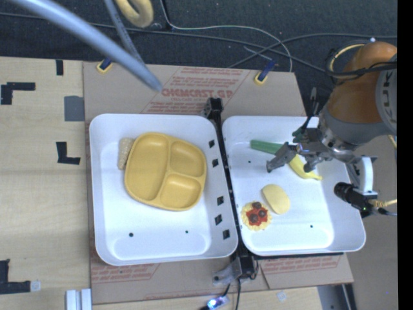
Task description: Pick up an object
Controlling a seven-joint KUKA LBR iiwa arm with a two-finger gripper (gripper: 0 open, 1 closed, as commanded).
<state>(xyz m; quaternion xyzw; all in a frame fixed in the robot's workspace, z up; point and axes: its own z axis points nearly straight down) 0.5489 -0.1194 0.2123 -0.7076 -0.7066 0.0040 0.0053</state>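
Fingers spread over the right bin

You see the gripper (293, 159) with fingers apart, gripping nothing, above the right bin (322, 237). A bright yellow banana-like piece (298, 167) lies just beneath; a green stick (263, 146) lies beside it.

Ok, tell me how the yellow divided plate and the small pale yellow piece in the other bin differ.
The yellow divided plate is far larger than the pale yellow piece. The plate has three compartments; the piece is a plain smooth oval. The plate lies in the left bin, the piece in the right bin. Both are yellowish and lie flat.
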